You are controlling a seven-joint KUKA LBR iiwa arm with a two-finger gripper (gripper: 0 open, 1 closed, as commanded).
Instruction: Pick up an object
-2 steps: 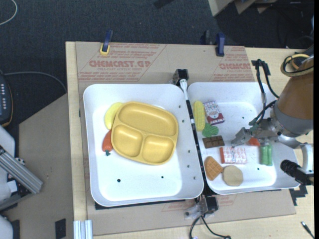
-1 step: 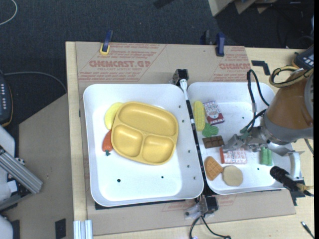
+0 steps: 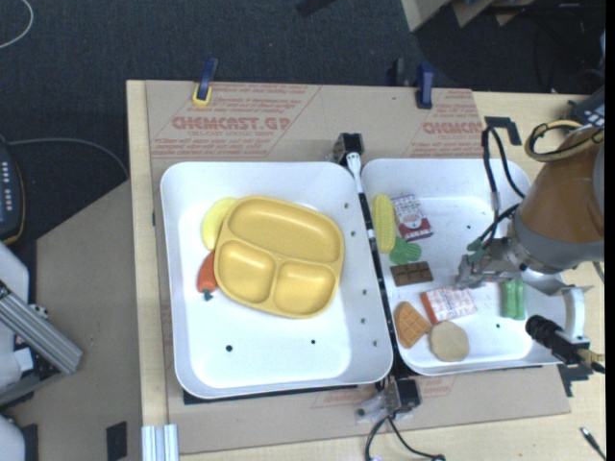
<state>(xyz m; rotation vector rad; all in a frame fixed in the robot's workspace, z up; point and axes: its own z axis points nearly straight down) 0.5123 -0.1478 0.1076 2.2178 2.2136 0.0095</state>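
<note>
In the right bin (image 3: 452, 182) lie a yellow corn cob (image 3: 383, 221), a red-and-white packet (image 3: 410, 216), a green leafy piece (image 3: 405, 253), a brown chocolate bar (image 3: 412, 275), a second red-and-white packet (image 3: 449, 304), an orange waffle piece (image 3: 411, 323), a round tan cookie (image 3: 449, 341) and a green block (image 3: 512, 299). My gripper (image 3: 474, 269) hangs low over the middle of this bin. It is just above and to the right of the second packet, with the chocolate bar to its left.
The left bin (image 3: 187, 286) holds a yellow divided plate (image 3: 278, 255), with a yellow fruit (image 3: 216, 219) and a red-orange vegetable (image 3: 207, 276) at its left side. The arm's orange band (image 3: 567, 195) covers the right bin's right edge. Cables (image 3: 493, 166) hang beside it.
</note>
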